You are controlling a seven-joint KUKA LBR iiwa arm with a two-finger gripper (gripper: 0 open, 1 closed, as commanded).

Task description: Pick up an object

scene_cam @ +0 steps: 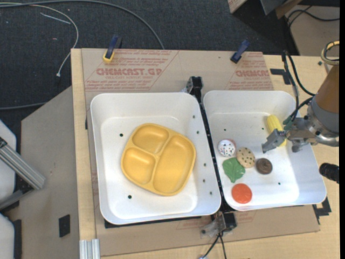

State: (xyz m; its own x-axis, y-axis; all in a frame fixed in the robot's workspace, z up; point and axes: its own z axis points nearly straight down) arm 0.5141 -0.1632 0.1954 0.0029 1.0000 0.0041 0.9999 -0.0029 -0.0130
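End effector (277, 139) low in right bin (280, 190), finger state impossible to tell. Brown cookie (263, 166) just below-left of it, nearest target; no long axis.

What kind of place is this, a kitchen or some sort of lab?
Probably a robotics lab, not a kitchen: a robot arm reaches over two white bins, toy food lies inside, and cables trail across the carpet.
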